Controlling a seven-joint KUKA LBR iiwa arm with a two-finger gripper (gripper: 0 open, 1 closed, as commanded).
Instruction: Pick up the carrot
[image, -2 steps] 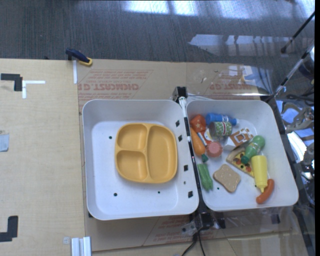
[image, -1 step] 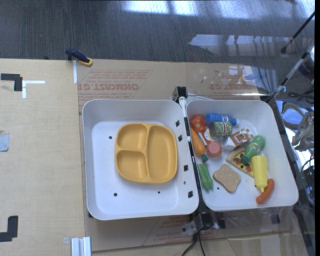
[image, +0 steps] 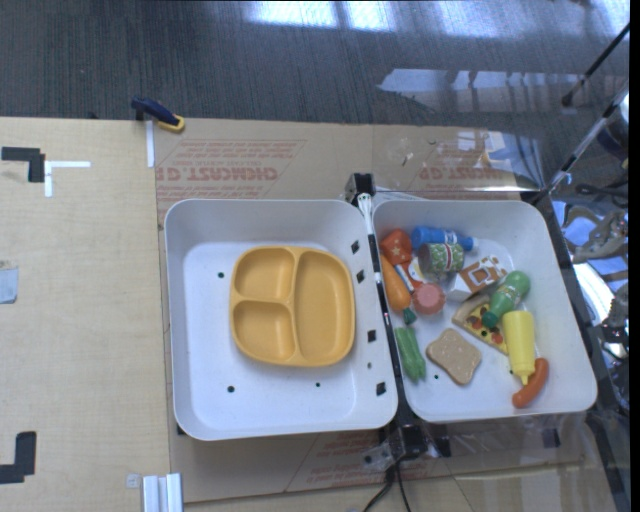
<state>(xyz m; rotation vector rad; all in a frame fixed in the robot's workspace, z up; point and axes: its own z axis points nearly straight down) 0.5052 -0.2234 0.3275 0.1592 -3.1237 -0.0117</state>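
In the left bin (image: 190, 400), just a yellow divided plate (image: 294, 305), taken here as the reference point. Right of the plate, just past the dividing wall and inside the right bin (image: 570, 400): the carrot (image: 397, 287), lying lengthwise and hard against that wall. Awkward to pinch there, with little room on the wall side for a finger, so likely to strike the rim or skid off the rounded flank. At the carrot's far end, touching or nearly so, a red vegetable (image: 396, 244); just to its right, a pink round piece (image: 430, 299); by its near end, a green pod (image: 410, 352). Easy to nudge or seize one of these instead. Farther right of the plate, a bread slice (image: 455, 357) and a yellow bottle (image: 519, 340), well apart from the carrot. Farthest right of the plate, an orange-red sausage (image: 530, 383), close in colour and shape and so easily mistaken for the target. As for the end effector, cannot tell whether spread or pressed together. Carrot not yet lifted.
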